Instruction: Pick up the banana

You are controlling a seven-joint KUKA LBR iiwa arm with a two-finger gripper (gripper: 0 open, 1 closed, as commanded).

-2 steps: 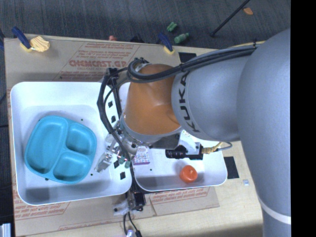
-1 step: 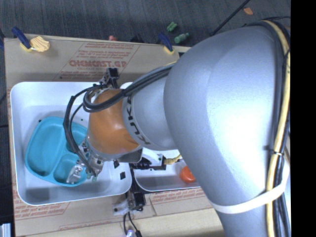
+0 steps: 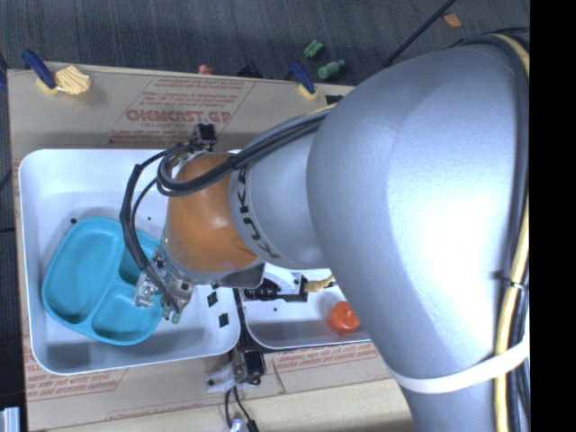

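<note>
Reaching: arm (image 3: 378, 214) comes in from 3 o'clock, its orange band (image 3: 202, 228) above the left bin (image 3: 54, 354).
Gripper: gripper (image 3: 162, 297) hangs at the blue dish's (image 3: 81, 282) 3 o'clock edge; open or closed, I cannot tell.
Banana: I cannot make one out; it may lie under the arm.
Other things: an orange object (image 3: 341, 318) sits in the right bin (image 3: 297, 336), at 3 o'clock from the gripper.
Risk: judging from this, a descent here could strike or pinch the dish rim instead, since the target is hidden.
Risk two: the dish might tip or slide if caught.
</note>
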